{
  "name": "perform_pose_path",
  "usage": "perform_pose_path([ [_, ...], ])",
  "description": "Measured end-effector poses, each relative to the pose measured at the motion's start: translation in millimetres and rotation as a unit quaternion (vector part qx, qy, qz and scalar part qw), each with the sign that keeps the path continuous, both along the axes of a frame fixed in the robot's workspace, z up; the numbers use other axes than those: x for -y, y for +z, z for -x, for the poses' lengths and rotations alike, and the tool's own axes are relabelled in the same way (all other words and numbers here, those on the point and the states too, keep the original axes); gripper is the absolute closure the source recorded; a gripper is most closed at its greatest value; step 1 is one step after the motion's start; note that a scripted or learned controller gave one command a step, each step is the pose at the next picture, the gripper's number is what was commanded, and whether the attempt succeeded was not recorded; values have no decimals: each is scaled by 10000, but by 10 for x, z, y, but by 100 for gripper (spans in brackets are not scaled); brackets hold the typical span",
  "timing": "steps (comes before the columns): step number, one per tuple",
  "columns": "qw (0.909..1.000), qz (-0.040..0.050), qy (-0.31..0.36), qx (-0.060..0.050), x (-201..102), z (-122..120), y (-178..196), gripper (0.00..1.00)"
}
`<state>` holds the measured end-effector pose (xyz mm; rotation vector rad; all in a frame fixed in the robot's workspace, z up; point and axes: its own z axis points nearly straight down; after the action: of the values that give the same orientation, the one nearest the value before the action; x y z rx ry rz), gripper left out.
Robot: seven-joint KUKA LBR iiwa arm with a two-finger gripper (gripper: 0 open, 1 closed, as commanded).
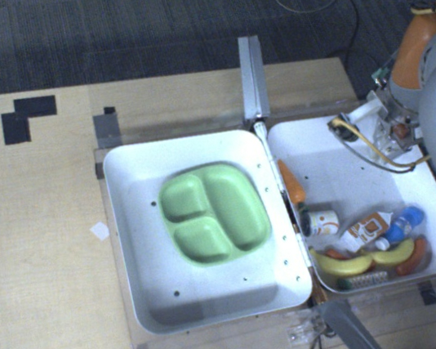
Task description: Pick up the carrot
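Note:
The carrot (291,183) is a slim orange piece with a dark tip at its near end. It lies lengthwise against the left wall of the right bin (328,163). My gripper (399,131) hangs over that bin's far right corner, well to the right of the carrot and apart from it. Nothing shows in its grasp.
The left bin (139,224) holds a green divided plate (212,212). At the near end of the right bin lie a small white can (322,221), an orange-and-white packet (368,228), a blue-capped item (406,221), two bananas (347,263) and a red piece (415,261).

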<state>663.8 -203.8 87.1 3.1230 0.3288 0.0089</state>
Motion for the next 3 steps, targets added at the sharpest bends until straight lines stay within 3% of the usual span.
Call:
perform_pose_path([
  [1,9995,-2,313,1,-375,75,1010,100],
  [2,9999,-13,113,-9,-640,349,1210,100],
  [3,9999,-20,132,8,-654,334,1321,100],
])
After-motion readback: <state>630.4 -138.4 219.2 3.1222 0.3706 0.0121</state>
